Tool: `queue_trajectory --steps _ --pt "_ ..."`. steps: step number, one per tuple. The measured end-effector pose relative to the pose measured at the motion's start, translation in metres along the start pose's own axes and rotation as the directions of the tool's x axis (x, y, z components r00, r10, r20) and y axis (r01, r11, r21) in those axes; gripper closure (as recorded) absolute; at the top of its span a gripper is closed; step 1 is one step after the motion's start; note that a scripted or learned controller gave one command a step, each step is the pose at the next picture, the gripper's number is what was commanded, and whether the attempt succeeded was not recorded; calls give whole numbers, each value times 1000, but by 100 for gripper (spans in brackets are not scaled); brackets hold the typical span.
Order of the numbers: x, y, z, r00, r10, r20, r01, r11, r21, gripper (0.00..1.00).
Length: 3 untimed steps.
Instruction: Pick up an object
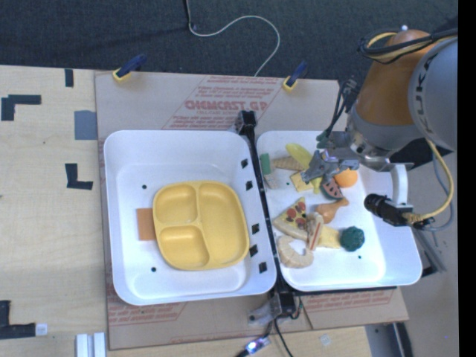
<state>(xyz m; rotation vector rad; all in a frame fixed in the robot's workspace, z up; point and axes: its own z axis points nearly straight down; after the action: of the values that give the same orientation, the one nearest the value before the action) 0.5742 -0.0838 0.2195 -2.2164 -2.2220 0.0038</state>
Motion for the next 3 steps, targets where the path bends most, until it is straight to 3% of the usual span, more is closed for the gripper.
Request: queue_trajectory --steps 1,2,3 --pt "23 -7 6 1000 0 0 0 1000 0 100" --pt "25 -17 0 1000 1 0 -1 1000 -1 100" --pt "18 -6 5 1000 1 1 -1 1000 -2 100"
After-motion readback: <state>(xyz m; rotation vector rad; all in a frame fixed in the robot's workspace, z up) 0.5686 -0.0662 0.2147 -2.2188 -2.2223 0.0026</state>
